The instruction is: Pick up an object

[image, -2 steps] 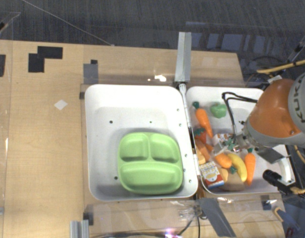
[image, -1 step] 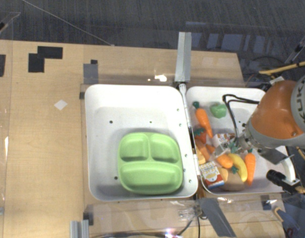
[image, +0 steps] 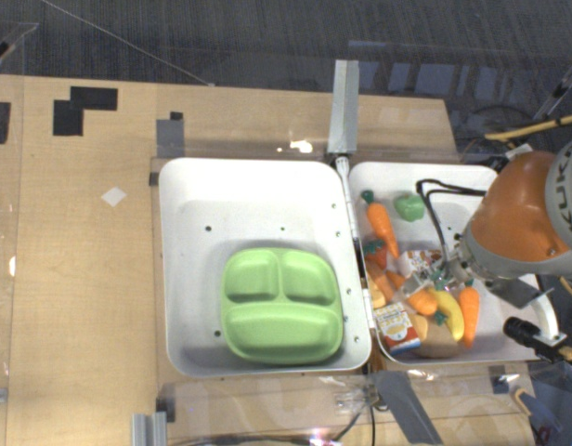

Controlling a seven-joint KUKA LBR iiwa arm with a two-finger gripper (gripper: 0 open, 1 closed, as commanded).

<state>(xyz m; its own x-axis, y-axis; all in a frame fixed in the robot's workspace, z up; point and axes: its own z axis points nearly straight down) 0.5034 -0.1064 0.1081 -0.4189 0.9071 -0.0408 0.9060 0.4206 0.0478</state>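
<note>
The claw (image: 450, 269) sits low in the right bin (image: 472, 177), at the end of the grey arm (image: 523, 216) with its orange band that reaches in from the right. It is down among a pile of toy food, and the clutter around it hides whether it is open or closed, or gripping anything; I cannot tell.

Just beside the claw lie a yellow banana (image: 450, 312) and an orange carrot (image: 469, 310), both close to its tip. A second carrot (image: 383, 227) with a green top lies farther up the bin, along the left wall, and a small green round piece (image: 409, 207) rests near the bin's upper part. At the bin's lower left corner is a small carton (image: 396, 327) with a printed label, touching other orange pieces.

The left bin (image: 202, 193) holds a green divided plate (image: 282, 305), lying flat in its lower half, with three compartments. Both bins rest on the wooden tabletop (image: 72, 277).
</note>
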